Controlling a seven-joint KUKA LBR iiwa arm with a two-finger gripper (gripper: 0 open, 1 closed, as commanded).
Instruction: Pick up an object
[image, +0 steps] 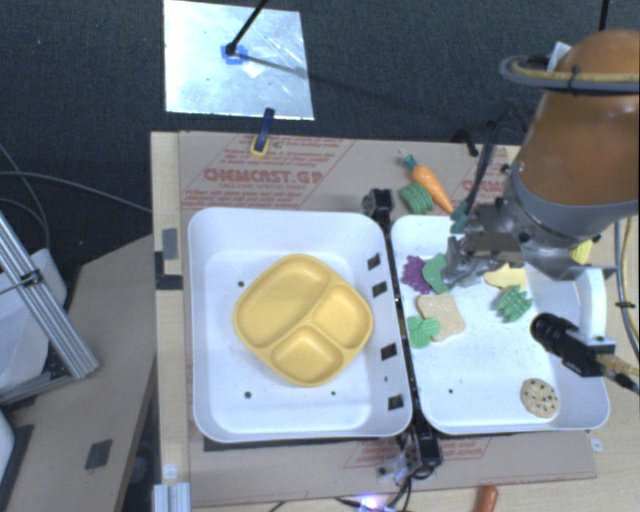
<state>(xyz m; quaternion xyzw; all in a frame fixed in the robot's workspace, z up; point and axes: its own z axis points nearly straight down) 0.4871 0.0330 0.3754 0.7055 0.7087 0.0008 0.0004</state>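
1. Gripper (462, 268) lowered into right bin (480, 405), at 10 o'clock of bin centre; finger state: cannot tell, wrist housing blocks view.
2. Candidate objects beneath and beside tip: purple toy (414, 270), green leaf piece (436, 272), yellow piece (506, 276) at 3 o'clock of tip.
3. Further items: tan cracker (442, 315) at 6 o'clock, cookie (540, 397) at 5 o'clock.
4. Step judged: descent to grasp.
5. Next: close on leaf piece, lift straight up, verify hold.
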